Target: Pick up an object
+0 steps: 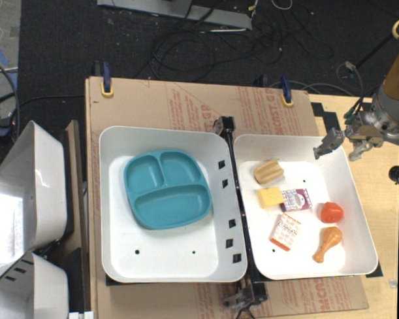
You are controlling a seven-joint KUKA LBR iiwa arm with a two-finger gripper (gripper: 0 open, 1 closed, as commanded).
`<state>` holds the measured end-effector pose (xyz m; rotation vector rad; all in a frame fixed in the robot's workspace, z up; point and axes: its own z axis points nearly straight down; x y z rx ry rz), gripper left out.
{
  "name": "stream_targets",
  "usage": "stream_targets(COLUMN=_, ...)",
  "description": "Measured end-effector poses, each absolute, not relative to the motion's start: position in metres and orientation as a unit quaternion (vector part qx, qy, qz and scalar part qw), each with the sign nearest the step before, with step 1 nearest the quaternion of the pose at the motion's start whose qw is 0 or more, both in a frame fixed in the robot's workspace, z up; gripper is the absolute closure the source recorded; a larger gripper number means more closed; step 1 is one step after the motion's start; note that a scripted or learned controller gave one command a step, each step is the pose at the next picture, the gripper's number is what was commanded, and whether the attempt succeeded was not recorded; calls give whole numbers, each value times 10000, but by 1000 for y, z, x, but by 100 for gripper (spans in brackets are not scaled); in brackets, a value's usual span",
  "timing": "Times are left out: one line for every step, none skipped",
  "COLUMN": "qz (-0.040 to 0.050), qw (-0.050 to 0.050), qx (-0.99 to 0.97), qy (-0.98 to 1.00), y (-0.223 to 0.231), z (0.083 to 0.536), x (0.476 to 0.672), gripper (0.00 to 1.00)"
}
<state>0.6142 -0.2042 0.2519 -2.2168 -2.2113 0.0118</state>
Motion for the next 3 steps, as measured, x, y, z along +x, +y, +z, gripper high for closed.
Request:
stream_targets(qz=2, qw=-4, qx=-7068, qy=-7074, y=-203, z=260, x=617, gripper=0)
stream_targets(qz=12, qw=15, qx=-7071, qy=-7071, y=-198, z=215, x=611, gripper=0)
stream_targets(qz=9, qw=11, qx=-7073, qy=-7069, y=-193, z=163, x=602, gripper=0)
